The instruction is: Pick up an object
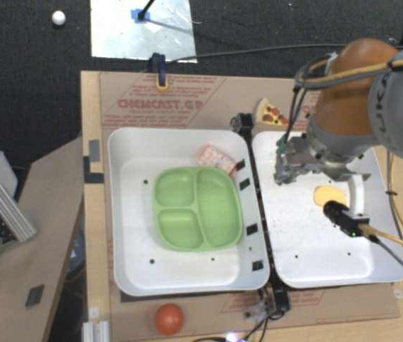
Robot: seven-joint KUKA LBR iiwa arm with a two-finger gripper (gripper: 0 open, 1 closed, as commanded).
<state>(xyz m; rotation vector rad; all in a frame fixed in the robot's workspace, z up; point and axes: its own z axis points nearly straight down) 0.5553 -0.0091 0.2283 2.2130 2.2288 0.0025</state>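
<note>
From my seat I see the arm reaching in from the right, with the gripper [284, 175] low over the upper left part of the right bin [308, 262], near the wall it shares with the left bin [134, 162]. The wrist hides the tool from this angle, so I cannot tell how far it is open or whether it has hold of anything. A yellow object [327, 194], rounded and flat-looking, lies on the floor of the right bin just to the right of the gripper and apart from it. In the left bin a green divided plate [196, 209] lies flat in the middle, and a pink and white packet [216, 158] rests at the plate's upper edge. Outside the bins, a toy pizza slice [271, 112] lies on the cardboard sheet [187, 102] above the right bin, a red-orange ball [169, 318] sits below the left bin, and a small white ball [58, 18] lies far off at the upper left
</note>
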